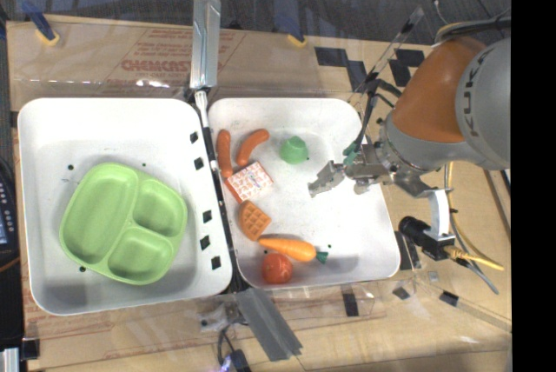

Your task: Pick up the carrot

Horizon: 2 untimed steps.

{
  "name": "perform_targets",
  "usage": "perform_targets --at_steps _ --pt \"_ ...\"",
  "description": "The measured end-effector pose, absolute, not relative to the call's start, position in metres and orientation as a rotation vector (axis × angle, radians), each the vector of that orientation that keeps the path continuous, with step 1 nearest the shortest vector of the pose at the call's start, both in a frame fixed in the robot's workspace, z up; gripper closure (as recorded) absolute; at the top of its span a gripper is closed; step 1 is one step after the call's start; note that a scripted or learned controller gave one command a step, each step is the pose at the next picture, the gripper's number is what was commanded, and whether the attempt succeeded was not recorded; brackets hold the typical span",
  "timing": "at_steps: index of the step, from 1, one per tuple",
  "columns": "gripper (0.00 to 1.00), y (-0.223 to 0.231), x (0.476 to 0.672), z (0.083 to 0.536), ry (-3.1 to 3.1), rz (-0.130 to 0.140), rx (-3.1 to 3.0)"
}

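The carrot (292, 249), orange with a green stub, lies flat near the front of the right bin (365, 227), just above a red tomato (277, 269). My gripper (325, 182) hangs over the right-centre of that bin, up and to the right of the carrot and well apart from it. Nothing shows between its fingers. The grey arm with its orange band (434, 92) reaches in from the right.
In the right bin lie two sausages (252, 144), a patterned red-and-white box (250, 181), a waffle piece (254, 219) and a green pepper-like toy (295, 150). The left bin (52, 136) holds a green divided plate (123, 222). A divider wall (211, 188) separates the bins.
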<state>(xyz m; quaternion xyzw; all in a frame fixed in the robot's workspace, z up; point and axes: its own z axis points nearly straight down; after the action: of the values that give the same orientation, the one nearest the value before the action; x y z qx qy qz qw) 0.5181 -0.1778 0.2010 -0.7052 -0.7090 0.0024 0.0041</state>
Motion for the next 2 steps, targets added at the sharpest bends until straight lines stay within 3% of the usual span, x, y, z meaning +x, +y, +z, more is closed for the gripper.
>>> perform_targets --at_steps 1,2 --pt "0.0 -0.152 0.477 0.108 -2.075 0.01 -2.347" --pt "0.0 -0.126 0.476 0.09 -2.037 0.005 -2.388"
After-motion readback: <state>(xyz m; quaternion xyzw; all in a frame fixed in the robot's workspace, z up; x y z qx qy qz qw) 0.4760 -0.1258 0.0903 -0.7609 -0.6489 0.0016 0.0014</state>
